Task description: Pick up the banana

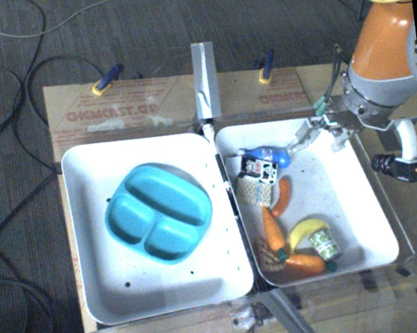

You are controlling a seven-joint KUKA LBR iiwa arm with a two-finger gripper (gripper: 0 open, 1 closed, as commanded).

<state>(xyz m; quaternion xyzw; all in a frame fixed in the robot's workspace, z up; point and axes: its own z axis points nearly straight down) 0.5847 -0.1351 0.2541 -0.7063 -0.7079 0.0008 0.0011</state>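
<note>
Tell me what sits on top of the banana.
A small green-labelled can overlaps the banana's lower right end, hiding that tip. The rest of its yellow curve shows uncovered in the right bin.

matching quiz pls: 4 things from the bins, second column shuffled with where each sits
Things:
1. blue tray
2. banana
3. gripper
4. green can

Places:
A. above the right bin's upper right part
B. left bin
C. right bin, touching the banana's lower right side
D. right bin, lower part, right of a carrot

Pairs: 1-B, 2-D, 3-A, 4-C
</note>
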